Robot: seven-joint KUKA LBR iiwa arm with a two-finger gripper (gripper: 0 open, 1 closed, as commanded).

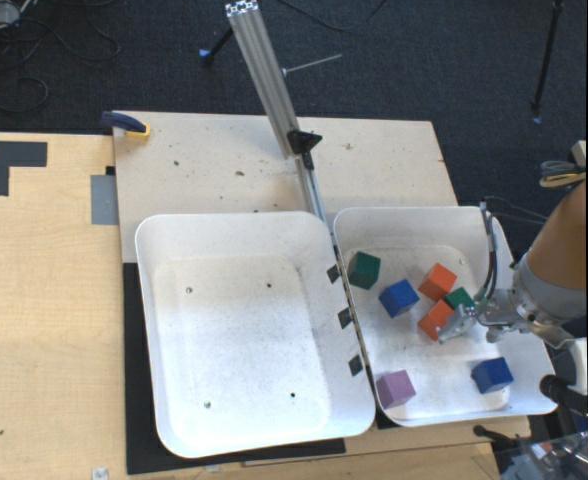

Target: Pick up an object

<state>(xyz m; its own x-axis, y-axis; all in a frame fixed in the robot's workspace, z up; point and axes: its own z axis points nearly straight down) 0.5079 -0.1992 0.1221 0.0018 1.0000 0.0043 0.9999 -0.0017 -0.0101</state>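
Green, blue, orange, purple cubes [399, 297]

Seven blocks [398, 297] scattered in right bin [414, 226]: two blue, two orange, two green, one purple.

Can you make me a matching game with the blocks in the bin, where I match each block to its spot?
Blocks:
1. purple block
2. big green block
3. blue block by itself
4. arm's gripper

Spots:
A. near right corner of the right bin
B. beside the red block
C. near left corner of that bin
D. far left part, by the divider

Pairs: 1-C, 2-D, 3-A, 4-B
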